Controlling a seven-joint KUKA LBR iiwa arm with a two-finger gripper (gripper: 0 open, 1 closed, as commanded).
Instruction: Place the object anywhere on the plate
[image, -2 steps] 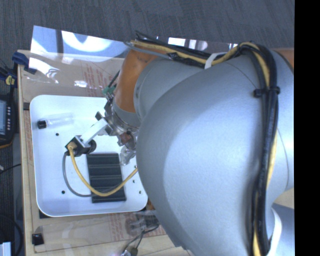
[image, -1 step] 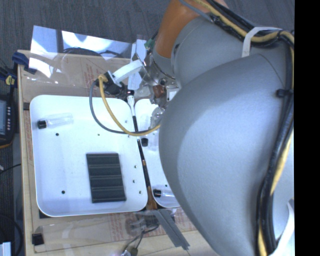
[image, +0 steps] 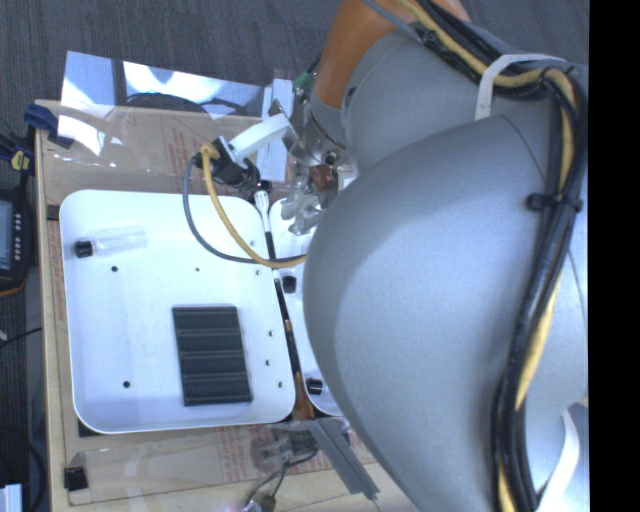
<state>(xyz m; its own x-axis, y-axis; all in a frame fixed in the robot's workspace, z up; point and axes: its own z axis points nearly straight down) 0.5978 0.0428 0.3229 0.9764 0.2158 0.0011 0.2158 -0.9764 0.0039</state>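
A dark grey ribbed plate lies flat in the left bin, toward its front middle. A small clear tube with a black cap lies on its side near the bin's far-left corner, well apart from the plate. My gripper hangs at the far end of the divide between the two bins, to the right of the tube and beyond the plate. Nothing is visible in its grasp, and the wrist hardware hides part of it.
Yellow and black cables loop from the wrist over the left bin's far-right part. The arm's big grey body covers most of the right bin. A shiny sheet lies behind the bins.
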